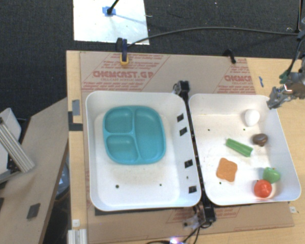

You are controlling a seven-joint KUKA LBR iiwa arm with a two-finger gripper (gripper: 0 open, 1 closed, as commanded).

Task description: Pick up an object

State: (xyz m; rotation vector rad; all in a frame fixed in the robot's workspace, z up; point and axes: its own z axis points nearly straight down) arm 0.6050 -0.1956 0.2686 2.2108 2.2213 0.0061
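Objects for picking, six in all, are seen in the right shallow white bin (213, 136). A small white ball (251, 117) lies near the bin's far right corner. A brown oval lump (260, 139) sits just in front of it, apart from it. A green cylinder stick (239, 147) lies tilted, just left of the brown lump. An orange squarish flat piece (226, 169) rests nearer the front, close to the stick but not touching. A green rounded object (271, 175) and a red round ball (263, 188) are placed at the front right corner, touching or nearly so.

The grey two-finger gripper (277, 98) is seen above the far right corner of the right bin, beside the rim, well apart from most objects; the white ball is nearest. Nothing is seen held. Whether it is open or closed cannot be told.

A teal divided plastic plate (133, 134) lies in the left shallow white bin (137, 184). Both bins rest side by side on a printed cardboard sheet (157, 67) on the counter (72, 80).
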